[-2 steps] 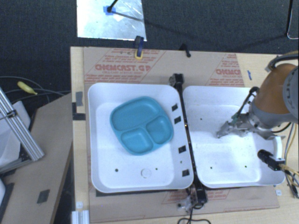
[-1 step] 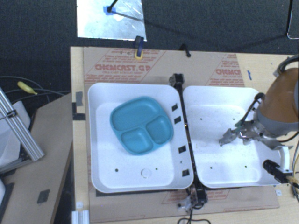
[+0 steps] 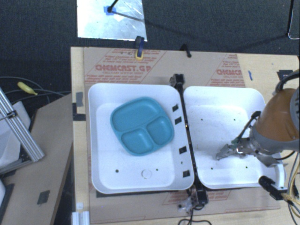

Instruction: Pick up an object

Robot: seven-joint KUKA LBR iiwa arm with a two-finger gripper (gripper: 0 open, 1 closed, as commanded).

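A blue divided plate (image 3: 142, 125) with three compartments lies flat in the left bin (image 3: 101, 163), towards its back. My gripper (image 3: 221, 155) is low over the floor of the right bin (image 3: 220, 111), near its front middle, pointing left. Nothing shows at its tip, and the white floor around it is bare. The plate is far to the gripper's left, across the divider between the bins.
A small pale ring mark (image 3: 146, 174) sits on the left bin's floor near the front. A black divider with clips (image 3: 183, 130) runs between the bins. The arm's orange band (image 3: 281, 116) hangs over the right bin's right edge. Cardboard (image 3: 154, 64) lies under both bins.
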